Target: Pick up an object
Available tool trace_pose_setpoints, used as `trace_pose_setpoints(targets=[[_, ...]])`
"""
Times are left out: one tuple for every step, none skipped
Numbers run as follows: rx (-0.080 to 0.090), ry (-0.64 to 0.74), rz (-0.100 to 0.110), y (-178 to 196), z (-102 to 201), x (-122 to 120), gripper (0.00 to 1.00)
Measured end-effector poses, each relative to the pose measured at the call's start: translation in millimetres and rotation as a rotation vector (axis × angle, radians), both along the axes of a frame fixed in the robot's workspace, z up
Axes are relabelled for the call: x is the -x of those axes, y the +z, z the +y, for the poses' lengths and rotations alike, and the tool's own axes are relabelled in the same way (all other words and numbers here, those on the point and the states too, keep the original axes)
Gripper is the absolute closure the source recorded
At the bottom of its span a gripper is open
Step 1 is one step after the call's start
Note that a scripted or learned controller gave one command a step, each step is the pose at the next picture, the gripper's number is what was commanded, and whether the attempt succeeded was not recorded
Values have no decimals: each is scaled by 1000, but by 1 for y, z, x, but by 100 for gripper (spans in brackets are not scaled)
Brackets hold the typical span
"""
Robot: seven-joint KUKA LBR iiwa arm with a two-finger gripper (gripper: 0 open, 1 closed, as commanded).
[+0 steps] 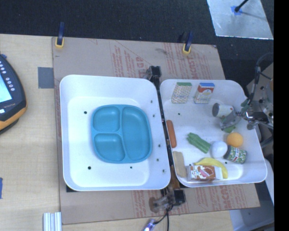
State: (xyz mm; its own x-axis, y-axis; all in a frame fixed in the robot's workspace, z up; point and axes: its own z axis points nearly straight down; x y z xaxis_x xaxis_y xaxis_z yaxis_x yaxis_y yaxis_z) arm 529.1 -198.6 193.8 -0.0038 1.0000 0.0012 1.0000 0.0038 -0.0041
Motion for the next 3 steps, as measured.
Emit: trace_pose_setpoints(targets=[[1, 3, 2, -103, 16, -20, 0], [1, 0, -2, -102, -4, -87, 0], [0, 0, 15, -102, 28, -124, 0]])
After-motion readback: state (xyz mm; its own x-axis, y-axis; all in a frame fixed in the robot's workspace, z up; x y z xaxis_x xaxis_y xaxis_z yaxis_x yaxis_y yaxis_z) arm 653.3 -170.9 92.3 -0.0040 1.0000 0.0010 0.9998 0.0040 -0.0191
